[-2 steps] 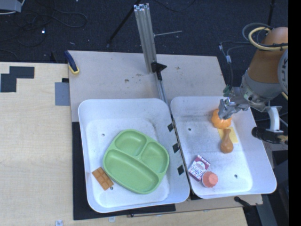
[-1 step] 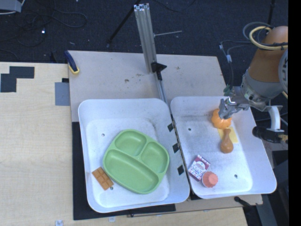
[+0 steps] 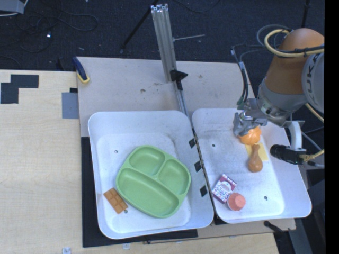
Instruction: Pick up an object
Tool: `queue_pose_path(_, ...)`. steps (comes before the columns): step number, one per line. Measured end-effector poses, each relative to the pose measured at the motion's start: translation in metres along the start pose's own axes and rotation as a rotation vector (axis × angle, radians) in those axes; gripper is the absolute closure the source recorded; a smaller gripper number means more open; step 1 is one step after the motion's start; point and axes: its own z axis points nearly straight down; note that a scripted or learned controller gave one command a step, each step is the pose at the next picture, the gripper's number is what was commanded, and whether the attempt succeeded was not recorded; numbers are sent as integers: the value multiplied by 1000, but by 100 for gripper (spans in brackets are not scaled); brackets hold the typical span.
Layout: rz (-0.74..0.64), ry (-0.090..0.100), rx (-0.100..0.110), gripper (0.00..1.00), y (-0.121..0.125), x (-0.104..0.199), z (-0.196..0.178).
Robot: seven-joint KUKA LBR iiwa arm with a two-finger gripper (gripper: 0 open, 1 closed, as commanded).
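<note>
Left bin [image 3: 100, 136]: green divided plate [image 3: 153, 181], small brown waffle-like block [image 3: 115, 200] at its lower left corner. Right bin [image 3: 286, 205]: orange fruit [image 3: 251, 136], tan pear-shaped piece [image 3: 255, 160], maroon-and-white packet [image 3: 223, 188], red-orange round thing [image 3: 237, 201]. Claw [image 3: 244, 125] low over the orange fruit, touching its top; finger state: cannot tell. Fruit round, glossy orange.

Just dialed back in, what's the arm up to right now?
The gripper is low in the right bin, right at an orange fruit; whether it has a grasp can't be told. A brown pear-shaped piece, a small carton and a red round item lie nearby. The left bin holds a green divided plate and a brown waffle piece.
</note>
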Motion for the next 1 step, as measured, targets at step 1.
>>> queue_pose_path(1,0,0,2,100,-19,58,6)
